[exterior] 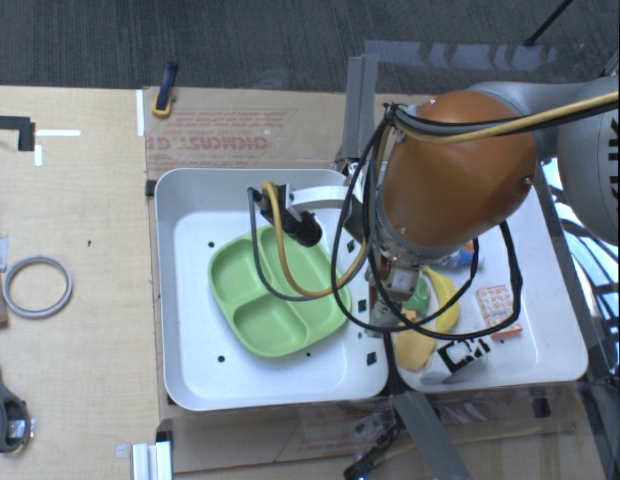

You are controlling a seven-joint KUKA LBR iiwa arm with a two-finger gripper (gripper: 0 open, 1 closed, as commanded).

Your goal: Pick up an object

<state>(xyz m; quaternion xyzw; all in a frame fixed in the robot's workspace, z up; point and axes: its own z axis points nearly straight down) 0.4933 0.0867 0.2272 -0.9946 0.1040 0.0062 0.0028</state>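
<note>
A light green divided plate (275,296) lies tilted in the left white bin (190,368). In the right bin (550,358) I see a yellow banana-shaped object (442,306), a small green object (418,298), a bit of blue (460,260) and a white card with red print (493,301). My gripper (387,306) hangs under the orange wrist band (455,168), low over the wall between the two bins, right beside the yellow and green objects. Black and yellow cables (285,258) loop over the plate. The arm hides much of the right bin.
On the wooden bench to the left lie a grey tape ring (35,286) and scissors (5,423). A blue and yellow clamp (167,88) sits at the back on a cardboard sheet (230,133). A grey metal post (358,108) stands behind the bins.
</note>
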